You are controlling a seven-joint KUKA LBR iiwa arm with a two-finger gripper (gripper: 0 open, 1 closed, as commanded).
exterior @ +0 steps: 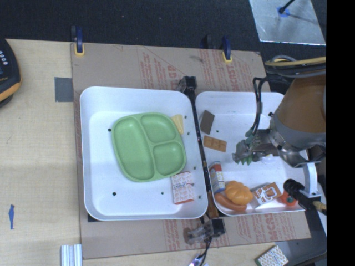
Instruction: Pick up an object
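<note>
My gripper (244, 152) hangs over the middle of the right bin (233, 100), low above its white floor, with the grey and orange arm (302, 115) reaching in from the right. No object shows in its grasp. To its left lie a brown waffle-like piece (215, 143) and a dark grey card (207, 121). At the bin's front lie an orange rounded toy (237, 193), a small printed carton (268, 194) and a red-capped tube (215, 176).
The left bin (94, 121) holds a green divided plate (148, 146), a yellow piece (177, 124) at its far right edge and a red-and-white packet (182, 187) near the front. A black divider clip (189, 84) sits between the bins. Cables run past the arm's base.
</note>
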